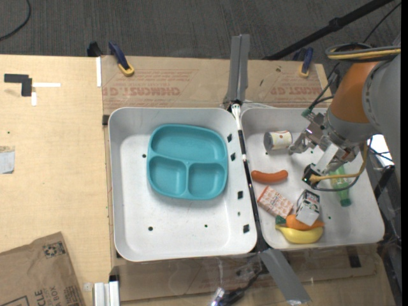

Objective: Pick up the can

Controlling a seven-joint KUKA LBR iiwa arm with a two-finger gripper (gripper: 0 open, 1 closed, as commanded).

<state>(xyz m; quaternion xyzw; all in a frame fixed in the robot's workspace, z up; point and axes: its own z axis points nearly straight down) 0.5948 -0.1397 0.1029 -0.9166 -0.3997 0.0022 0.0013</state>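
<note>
Approach is the step you are in: the small silver-and-white can (278,139) lies on its side in the white right bin (363,225). The two-finger gripper (307,144), released, empty, hovers at its three o'clock. Next, lower around it and clench.

The bench (51,171) bears two white bins (127,234), a cardboard sheet (178,81) and a brown box (38,273).
</note>
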